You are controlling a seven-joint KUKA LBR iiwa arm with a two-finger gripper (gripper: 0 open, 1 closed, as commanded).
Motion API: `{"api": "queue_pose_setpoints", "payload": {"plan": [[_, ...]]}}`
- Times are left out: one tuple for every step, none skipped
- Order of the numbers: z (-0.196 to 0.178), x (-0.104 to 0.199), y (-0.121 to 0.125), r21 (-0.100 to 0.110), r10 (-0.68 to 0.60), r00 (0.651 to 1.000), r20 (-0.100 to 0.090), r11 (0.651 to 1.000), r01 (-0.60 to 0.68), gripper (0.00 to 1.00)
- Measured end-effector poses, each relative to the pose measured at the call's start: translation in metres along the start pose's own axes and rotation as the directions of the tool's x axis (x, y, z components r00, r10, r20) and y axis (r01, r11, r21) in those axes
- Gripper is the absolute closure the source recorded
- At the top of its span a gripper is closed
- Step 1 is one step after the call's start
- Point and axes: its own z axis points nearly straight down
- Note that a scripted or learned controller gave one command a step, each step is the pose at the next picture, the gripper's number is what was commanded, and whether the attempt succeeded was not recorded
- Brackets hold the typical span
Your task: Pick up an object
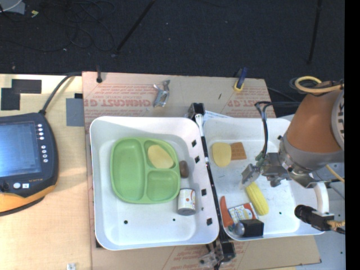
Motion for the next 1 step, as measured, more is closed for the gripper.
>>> {"api": "queue_pose_setpoints", "payload": {"plan": [[0.0957, -0.0281, -0.0126, -0.014, -0.007, 1.0, -0.002, 1.0, 0.007, 0.0]]}}
